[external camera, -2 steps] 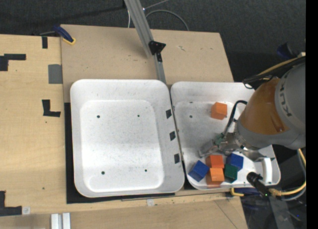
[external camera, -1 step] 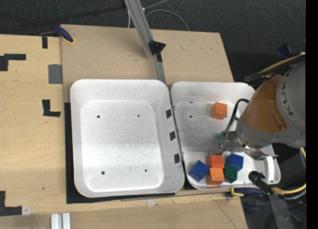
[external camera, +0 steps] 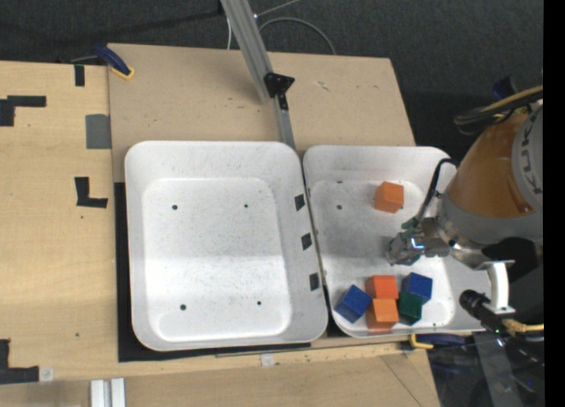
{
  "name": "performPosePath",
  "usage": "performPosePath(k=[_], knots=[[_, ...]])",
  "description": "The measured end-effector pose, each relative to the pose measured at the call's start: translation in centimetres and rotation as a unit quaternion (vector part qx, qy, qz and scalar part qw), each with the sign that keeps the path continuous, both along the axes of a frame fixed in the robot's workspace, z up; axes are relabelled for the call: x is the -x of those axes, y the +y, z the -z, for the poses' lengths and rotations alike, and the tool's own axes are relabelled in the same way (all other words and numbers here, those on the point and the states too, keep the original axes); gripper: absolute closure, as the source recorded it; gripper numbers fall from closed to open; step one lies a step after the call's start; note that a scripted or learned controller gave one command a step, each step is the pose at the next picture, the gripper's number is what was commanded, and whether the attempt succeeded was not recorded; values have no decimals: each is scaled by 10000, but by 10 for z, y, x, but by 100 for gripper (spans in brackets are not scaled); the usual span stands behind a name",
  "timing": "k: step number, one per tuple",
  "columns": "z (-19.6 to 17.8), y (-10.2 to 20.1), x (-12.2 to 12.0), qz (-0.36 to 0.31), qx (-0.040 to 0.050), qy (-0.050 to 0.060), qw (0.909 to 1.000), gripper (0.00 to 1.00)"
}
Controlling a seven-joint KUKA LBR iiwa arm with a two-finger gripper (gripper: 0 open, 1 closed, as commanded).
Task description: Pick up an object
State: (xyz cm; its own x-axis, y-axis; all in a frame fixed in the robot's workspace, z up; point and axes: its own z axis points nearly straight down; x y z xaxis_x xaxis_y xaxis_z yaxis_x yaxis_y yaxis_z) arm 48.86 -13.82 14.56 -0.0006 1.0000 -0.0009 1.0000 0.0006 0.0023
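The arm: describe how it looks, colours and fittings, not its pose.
The arm is a bulky rounded body with a wide orange band above a grey wrist section. A thin black cable curves down its side. The gripper at the tip is small, metallic and silvery grey.

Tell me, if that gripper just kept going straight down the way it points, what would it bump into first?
Probably the bare floor of the right bin. The gripper points down between the lone orange block and the block cluster, though depth is hard to judge.

Grey arm (external camera: 503,207), orange band, black cable, metallic gripper (external camera: 408,246)
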Motion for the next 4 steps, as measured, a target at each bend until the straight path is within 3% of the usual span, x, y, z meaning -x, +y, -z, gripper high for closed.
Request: performPosePath(k=[2, 4], knots=[[-123, 1, -3, -8, 3, -18, 10000, 100], [-116, 107, -10, -32, -13, 17, 10000, 100]])
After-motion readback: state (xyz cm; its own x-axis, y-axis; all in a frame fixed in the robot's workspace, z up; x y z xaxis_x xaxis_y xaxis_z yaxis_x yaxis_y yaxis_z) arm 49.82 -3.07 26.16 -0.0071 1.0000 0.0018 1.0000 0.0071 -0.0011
